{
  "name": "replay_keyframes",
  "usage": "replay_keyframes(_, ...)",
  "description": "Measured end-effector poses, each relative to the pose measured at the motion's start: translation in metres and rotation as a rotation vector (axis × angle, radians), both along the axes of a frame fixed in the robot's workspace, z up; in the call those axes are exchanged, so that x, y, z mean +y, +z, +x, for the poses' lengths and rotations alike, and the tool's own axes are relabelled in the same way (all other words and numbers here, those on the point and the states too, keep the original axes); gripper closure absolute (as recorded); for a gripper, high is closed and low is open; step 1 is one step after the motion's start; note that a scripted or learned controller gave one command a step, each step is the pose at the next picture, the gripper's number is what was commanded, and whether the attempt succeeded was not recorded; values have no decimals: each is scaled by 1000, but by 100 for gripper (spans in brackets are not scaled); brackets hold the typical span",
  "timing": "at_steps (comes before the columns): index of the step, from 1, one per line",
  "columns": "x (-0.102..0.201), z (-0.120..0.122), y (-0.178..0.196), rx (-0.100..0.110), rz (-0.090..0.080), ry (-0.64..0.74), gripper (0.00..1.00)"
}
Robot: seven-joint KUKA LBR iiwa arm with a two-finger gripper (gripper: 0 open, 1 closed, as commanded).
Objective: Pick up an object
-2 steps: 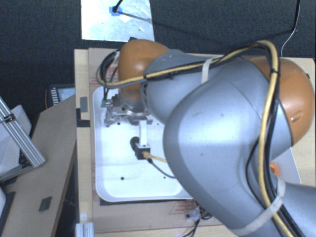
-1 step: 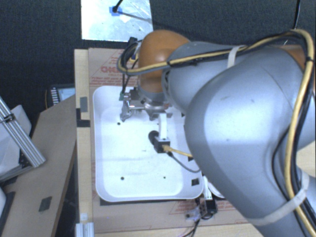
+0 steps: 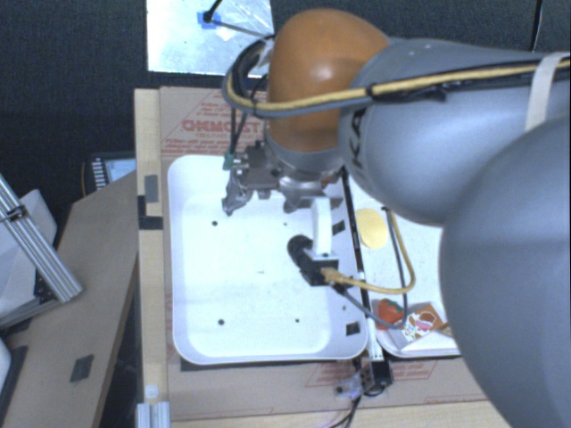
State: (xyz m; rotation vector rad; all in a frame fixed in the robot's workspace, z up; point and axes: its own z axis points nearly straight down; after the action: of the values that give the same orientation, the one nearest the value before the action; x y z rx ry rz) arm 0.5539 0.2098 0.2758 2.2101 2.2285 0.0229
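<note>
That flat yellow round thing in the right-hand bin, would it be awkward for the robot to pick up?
Probably. The yellow disc looks thin and lies flat on the right bin floor, so fingers may slide over it. It seems light and likely to skid if pushed. The arm hides part of it, so whether it is stiff is unclear.

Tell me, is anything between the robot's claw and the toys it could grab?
Yes. The gripper hangs over the left bin, while the orange and yellow things lie in the right bin. The bins' rims and the arm's own cable lie between them.
</note>
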Motion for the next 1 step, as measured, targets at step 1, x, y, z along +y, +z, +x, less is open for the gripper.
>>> replay_keyframes(1,23,33,-103,15,-9,-2,0)
